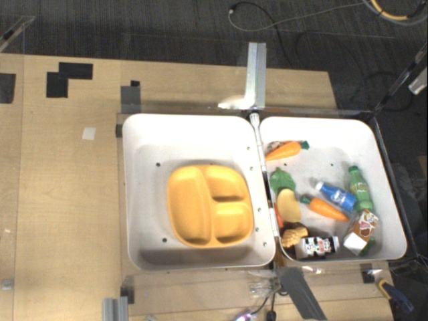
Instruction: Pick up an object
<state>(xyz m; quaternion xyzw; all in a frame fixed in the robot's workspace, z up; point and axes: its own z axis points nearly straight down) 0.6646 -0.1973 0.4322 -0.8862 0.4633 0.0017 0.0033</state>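
Camera view gives us, largest first, the left white bin carrying a yellow three-compartment plastic tray, and beside it the right white bin with small toy groceries crowded toward its left and lower sides. Among them we note an orange plastic carrot near the middle, its long axis slanting from upper left to lower right, just beside a blue bottle. We cannot tell the claw's state, so which way the carrot lies from it stays unknown.

2 white bins, 1 yellow tray, 2 carrots, 2 bottles, approx. 5 other small items.
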